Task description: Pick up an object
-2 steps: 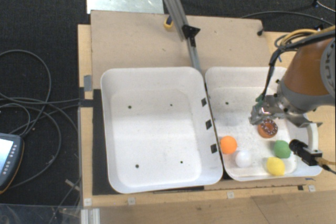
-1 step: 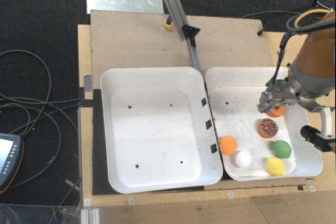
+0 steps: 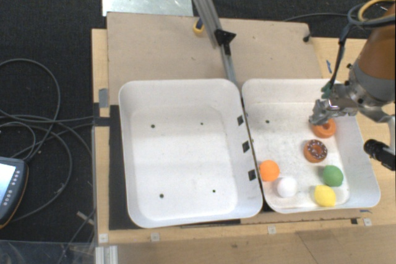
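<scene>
My gripper (image 3: 322,117) hangs over the right bin (image 3: 278,105), right above an orange round object (image 3: 325,128) that its tip partly covers. Whether the tip touches that object I cannot tell. Just below lies a brown doughnut-shaped piece (image 3: 316,151). Further toward the front sit a green ball (image 3: 332,175), a yellow lemon-like object (image 3: 325,196), a white ball (image 3: 286,187) and an orange ball (image 3: 269,170).
The left bin (image 3: 179,151) adjoins the right one along a divider with black clips. A slanted metal pole (image 3: 204,0) crosses the bench's back. Cables and a pendant (image 3: 9,185) lie on the floor at left.
</scene>
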